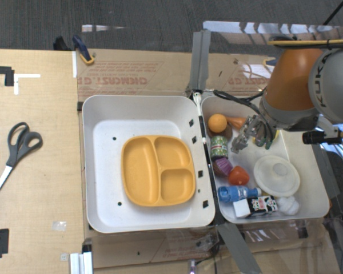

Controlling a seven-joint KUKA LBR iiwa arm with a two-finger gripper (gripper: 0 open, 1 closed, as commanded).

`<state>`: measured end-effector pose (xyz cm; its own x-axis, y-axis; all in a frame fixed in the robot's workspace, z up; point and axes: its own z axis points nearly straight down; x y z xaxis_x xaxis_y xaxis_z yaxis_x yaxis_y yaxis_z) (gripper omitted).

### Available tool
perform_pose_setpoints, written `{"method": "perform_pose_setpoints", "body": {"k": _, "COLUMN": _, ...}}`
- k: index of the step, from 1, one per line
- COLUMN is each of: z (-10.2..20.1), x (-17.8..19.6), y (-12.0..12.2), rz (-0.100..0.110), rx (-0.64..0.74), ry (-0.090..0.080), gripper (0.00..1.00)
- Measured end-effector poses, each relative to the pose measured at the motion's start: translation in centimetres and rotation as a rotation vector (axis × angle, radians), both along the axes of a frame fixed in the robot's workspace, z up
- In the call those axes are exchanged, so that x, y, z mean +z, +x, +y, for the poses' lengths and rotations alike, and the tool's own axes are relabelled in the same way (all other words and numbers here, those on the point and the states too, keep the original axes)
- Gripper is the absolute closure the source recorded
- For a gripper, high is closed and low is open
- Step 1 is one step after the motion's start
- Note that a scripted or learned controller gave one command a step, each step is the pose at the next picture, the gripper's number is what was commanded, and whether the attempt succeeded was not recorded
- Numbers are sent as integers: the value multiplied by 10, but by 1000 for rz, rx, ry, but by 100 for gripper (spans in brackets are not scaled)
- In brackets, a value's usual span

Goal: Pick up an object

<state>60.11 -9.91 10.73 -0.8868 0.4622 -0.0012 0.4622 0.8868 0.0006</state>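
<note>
Over the right bin (308,210), the gripper (252,135) hangs with fingers spread, holding nothing

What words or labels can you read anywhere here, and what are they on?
"KUK", cut off at the frame edge: on the arm.
Red print on the cardboard: mirrored, not readable with certainty.
Green can label: too small to read.
Black-and-white box: print too blurred to read.

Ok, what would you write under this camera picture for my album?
Robot gripper hovers over right bin of toys beside an orange ball; yellow tray sits in left bin.
</note>
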Motion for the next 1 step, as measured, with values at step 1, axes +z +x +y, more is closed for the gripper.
{"method": "perform_pose_setpoints", "body": {"k": 1, "z": -5, "x": 172, "y": 3, "rz": -2, "rx": -80, "ry": -1, "gripper": 100}}
